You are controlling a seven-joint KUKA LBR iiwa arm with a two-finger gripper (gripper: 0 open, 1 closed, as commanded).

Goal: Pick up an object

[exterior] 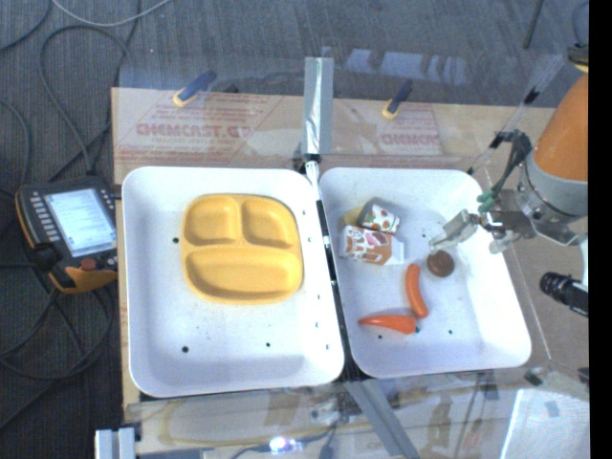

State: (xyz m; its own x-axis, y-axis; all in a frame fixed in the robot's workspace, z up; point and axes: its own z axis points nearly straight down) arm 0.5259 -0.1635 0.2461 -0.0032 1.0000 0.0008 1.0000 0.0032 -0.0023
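**Carrots nearest, ball by the gripper: choose one clear target**

Nearest you in the right bin [497,338] lies a carrot [389,323], flat and pointing left to right, with a second carrot [416,290] just beyond it, running near to far. The two sit close at their right ends, so if you go for either, come down across its middle and turn the fingers to span its width, or you may nudge its neighbour.

A little farther and to the right is a small brown ball [440,264], just beside the far carrot's tip. The gripper [464,226] hangs above the bin just beyond this ball, reaching in from the right. Whether it is spread or closed I cannot tell, and nothing can be seen in its grasp. The ball looks the handiest pick, but it will likely roll, so centre over it and drop straight down.

Left of the ball, two small cartons [371,235] lie touching each other toward the bin's far left. They may crush or slip, and being pressed together leaves little room for a finger between them.

In the left bin [153,352] rests one yellow tray [243,247] with three compartments, all bare. It is wide and shallow, a poor target for a pinch.
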